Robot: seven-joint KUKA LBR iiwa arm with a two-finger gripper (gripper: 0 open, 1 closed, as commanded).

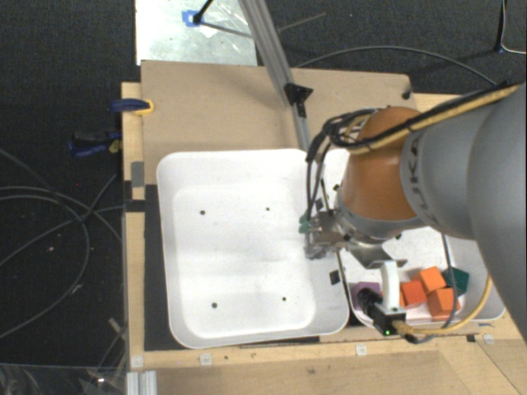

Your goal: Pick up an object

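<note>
Over two white bins (pixel 247 245), arm (pixel 461 171) reaches left; claw (pixel 317 241) state seemingly hidden.

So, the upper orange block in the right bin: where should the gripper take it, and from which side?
Probably from straight above, closing across the two flat side faces of the orange block. Its top face looks exposed and boxy. A second orange block sits close below it and a dark green piece at its right, so the fingers need the freer faces.
</note>
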